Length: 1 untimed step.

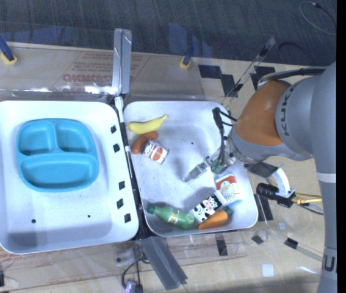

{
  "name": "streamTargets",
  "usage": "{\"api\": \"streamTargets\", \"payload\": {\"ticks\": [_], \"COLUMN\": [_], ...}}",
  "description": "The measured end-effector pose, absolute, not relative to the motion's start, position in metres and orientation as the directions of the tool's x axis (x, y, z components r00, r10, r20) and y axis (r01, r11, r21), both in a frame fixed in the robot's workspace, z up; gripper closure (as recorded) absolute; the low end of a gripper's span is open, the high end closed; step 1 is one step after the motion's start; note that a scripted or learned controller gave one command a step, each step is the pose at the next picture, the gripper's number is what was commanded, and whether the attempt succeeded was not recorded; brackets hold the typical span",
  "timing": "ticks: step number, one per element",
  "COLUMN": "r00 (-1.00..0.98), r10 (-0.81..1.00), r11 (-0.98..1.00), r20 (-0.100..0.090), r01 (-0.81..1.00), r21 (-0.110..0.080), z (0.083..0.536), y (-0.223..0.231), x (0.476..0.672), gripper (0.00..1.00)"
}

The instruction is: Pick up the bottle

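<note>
Green bottle (171,217) lies flat along the near wall of the right bin (179,116), long axis left-right, cap end toward the left (beside a carrot (214,220)). Gripper (198,171) hangs mid-bin, well apart, above-right of it; fingers' spread indiscernible.

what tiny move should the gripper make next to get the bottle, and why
Probably shift toward the bin's near edge, then descend. The gripper hovers over bare floor mid-bin in the right bin, holding nothing, while the green bottle lies on its side along the near wall, beside the carrot.
</note>
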State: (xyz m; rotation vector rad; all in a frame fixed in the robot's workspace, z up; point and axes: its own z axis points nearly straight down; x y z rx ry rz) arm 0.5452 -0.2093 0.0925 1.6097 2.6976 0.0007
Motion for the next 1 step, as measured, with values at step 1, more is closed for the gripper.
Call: {"api": "streamTargets", "payload": {"ticks": [1], "r00": [-0.586], "r10": [0.810], "r11": [0.586], "r20": [-0.001], "r01": [0.810], "r21": [0.002], "z": [0.0924], "y": [-0.1566], "x": [0.4850], "gripper": [0.00]}}
